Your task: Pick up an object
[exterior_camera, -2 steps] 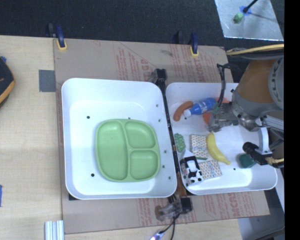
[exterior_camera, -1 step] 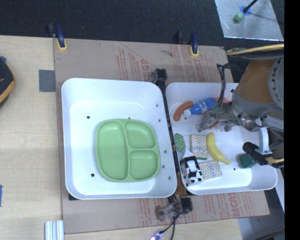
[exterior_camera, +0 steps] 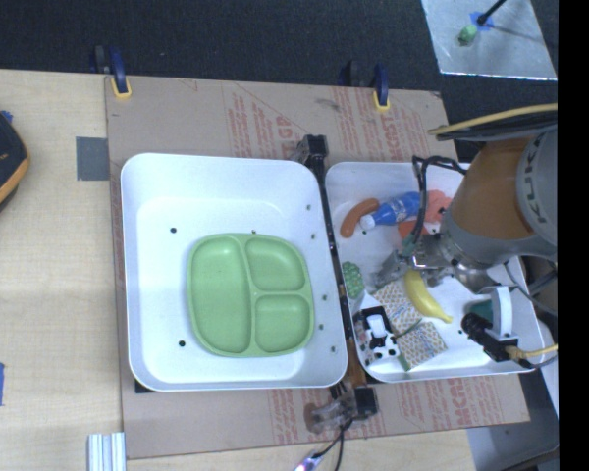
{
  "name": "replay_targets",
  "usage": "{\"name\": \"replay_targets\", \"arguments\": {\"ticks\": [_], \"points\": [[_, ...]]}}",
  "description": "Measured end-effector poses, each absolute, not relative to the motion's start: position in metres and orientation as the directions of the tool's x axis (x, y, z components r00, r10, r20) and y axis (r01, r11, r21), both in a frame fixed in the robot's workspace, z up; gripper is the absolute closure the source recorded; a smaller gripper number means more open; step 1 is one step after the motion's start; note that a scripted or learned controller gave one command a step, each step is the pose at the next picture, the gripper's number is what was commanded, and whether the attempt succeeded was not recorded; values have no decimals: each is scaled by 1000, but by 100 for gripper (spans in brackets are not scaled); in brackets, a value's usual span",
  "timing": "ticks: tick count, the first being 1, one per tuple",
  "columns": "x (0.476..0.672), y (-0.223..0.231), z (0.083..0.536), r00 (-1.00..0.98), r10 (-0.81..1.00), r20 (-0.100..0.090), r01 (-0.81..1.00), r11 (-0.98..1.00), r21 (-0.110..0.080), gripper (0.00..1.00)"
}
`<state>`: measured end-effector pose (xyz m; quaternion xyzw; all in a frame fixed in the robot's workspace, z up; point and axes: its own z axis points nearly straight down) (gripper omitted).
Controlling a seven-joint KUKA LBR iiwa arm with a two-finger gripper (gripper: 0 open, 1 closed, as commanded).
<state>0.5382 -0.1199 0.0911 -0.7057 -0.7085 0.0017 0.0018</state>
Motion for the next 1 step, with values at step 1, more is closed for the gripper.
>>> {"name": "replay_targets", "arguments": {"ticks": [1], "points": [[538,-121,101,-7,1000,-1,1000,7,-7,100]]}}
